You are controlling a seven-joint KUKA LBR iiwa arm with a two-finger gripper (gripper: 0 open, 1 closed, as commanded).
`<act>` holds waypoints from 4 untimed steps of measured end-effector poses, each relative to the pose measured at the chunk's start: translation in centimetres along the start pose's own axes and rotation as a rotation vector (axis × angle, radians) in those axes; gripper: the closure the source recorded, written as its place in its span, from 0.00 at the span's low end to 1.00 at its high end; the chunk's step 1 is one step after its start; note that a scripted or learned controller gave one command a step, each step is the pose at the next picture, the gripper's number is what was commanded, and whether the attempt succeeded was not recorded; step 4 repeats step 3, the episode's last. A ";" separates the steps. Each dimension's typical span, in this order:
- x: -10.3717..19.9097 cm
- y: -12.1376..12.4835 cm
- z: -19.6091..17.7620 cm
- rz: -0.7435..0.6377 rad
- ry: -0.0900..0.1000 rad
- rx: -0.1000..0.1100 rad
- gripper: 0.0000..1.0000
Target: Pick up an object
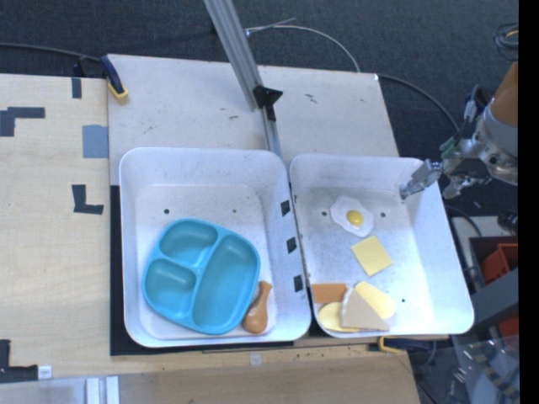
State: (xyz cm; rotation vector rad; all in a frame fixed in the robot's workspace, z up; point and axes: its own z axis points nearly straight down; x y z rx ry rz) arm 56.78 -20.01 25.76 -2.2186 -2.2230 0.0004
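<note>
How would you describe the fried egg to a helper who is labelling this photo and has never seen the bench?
Find the right-hand white bin, the one nearer the arm. In its upper middle lies the fried egg, apart from the food crowded at the bin's lower edge. It is white with a round yellow yolk, while the cheese slice just below it is a plain yellow square.

even, soft overhead light; faint shadows; slightly blurry, perhaps low resolution.

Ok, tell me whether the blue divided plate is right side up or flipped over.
Right side up: the blue divided plate in the left bin shows its three hollow compartments facing upward.
</note>
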 end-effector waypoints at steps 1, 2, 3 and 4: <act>2.2 0.2 6.0 0.000 0.001 0.006 0.00; 2.6 -1.5 12.8 0.002 0.002 0.009 0.00; 3.5 -2.5 10.1 0.000 0.001 0.000 0.00; 3.5 -2.5 10.1 0.000 0.001 0.000 0.00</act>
